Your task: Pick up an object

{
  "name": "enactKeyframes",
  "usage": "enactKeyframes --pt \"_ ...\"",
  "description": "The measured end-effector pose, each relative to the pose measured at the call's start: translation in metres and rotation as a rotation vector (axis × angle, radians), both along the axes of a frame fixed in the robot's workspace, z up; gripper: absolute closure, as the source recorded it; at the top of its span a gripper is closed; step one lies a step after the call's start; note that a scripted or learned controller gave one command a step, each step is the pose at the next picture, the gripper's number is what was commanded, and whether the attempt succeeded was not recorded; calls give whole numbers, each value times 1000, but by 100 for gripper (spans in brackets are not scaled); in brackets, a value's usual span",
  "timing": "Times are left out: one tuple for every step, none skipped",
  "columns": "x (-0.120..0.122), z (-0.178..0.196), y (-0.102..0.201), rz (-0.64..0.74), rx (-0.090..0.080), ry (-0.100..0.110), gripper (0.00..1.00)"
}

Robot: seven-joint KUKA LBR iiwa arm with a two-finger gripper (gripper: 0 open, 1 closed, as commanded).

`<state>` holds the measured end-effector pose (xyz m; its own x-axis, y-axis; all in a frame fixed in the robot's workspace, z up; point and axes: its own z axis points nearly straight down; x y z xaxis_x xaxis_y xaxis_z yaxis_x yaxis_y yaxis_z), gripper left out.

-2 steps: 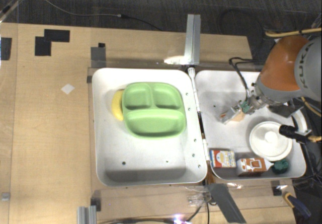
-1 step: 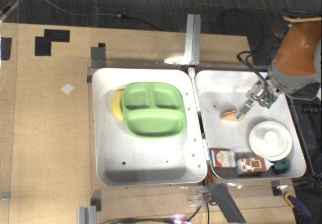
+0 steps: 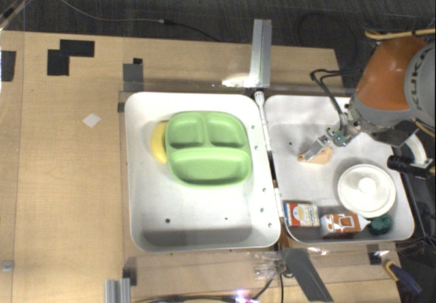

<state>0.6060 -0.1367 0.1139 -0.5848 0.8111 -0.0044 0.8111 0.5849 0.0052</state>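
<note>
Tan wedge-shaped object (image 3: 321,155), possibly a piece of toy food, lies on the floor of the right bin (image 3: 293,114), directly under the claw (image 3: 317,150) and touching its tip. Whether the claw has it between its fingers, or how far apart those stand, cannot be told at this size. The arm (image 3: 388,87), with its orange band, slants down to the claw from the upper right.

Just right of the claw and a little nearer the camera sits a white round bowl (image 3: 366,189). Beyond the bowl, at the bin's near right corner, lies a small dark green object (image 3: 380,225). Below the claw, along the bin's near wall, lie a small carton with a red and white label (image 3: 302,214) and a brown carton (image 3: 340,225), side by side.

Well to the claw's left, in the left bin (image 3: 197,227), rests a green divided plate (image 3: 207,147), with a yellow object (image 3: 159,141) showing from under its far edge
</note>
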Motion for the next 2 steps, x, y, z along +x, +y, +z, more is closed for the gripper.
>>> enactKeyframes --pt "40 -4 -30 17 -2 -2 0" --pt "40 -4 -30 17 -1 -3 0"
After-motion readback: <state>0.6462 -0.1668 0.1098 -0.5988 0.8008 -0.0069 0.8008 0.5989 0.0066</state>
